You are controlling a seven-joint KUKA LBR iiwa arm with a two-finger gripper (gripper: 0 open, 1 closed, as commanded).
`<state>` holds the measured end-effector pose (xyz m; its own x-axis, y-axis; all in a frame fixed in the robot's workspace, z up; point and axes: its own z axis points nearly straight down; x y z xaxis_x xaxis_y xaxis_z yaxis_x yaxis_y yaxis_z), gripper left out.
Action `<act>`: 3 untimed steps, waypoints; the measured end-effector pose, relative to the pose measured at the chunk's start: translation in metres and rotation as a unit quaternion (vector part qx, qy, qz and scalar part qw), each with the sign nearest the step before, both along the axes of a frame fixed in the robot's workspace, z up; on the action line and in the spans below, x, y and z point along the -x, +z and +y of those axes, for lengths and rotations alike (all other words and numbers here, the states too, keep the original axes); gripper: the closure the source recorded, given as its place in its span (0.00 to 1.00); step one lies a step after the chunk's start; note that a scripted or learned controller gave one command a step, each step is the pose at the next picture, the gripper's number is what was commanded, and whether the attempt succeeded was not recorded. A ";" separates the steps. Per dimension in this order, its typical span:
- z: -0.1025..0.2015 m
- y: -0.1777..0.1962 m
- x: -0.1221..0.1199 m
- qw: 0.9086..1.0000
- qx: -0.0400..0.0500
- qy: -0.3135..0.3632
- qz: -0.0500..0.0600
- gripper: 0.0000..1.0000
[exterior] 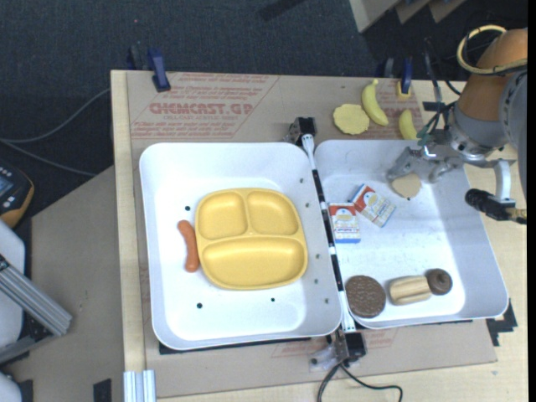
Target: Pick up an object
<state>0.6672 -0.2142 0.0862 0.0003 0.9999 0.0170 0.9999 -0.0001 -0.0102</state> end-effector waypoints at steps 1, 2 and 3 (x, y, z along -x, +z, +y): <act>0.091 -0.001 0.064 1.000 0.009 0.002 -0.004 0.00; 0.114 -0.001 -0.002 1.000 0.009 0.003 -0.008 0.00; 0.072 -0.001 0.001 1.000 0.010 -0.001 -0.007 0.00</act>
<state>0.6665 -0.1421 0.0850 0.0026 1.0000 -0.0029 1.0000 -0.0026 0.0031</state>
